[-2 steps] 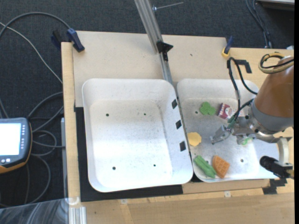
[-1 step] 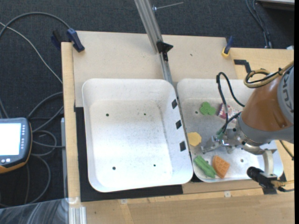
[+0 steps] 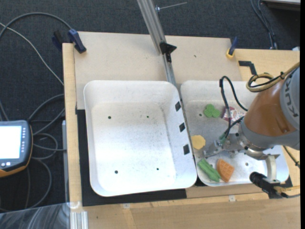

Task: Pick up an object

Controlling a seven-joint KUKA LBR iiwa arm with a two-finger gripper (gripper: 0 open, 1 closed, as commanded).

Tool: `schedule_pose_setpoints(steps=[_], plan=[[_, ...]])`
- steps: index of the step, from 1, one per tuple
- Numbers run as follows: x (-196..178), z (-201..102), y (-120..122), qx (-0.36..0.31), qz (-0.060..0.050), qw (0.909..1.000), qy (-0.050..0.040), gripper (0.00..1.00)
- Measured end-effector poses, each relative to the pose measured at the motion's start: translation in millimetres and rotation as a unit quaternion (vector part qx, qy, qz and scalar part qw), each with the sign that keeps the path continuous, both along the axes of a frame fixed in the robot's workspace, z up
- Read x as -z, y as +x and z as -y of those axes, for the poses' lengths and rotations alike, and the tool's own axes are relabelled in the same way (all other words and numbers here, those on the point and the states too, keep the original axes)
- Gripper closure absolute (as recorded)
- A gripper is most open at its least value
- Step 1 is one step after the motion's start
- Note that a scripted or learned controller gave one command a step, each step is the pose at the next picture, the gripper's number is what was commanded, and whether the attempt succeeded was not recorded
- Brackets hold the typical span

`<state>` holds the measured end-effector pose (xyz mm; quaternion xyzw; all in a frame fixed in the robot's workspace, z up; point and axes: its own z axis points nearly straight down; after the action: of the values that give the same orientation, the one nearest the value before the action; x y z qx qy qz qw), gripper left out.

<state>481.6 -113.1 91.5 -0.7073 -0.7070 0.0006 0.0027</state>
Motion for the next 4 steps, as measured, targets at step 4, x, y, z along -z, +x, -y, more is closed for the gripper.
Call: schedule_pose_setpoints(steps=[4], plan=[[-120.7, -57.2, 39.4, -0.004, 0.003, 1.0, -0.0001, 1.0]])
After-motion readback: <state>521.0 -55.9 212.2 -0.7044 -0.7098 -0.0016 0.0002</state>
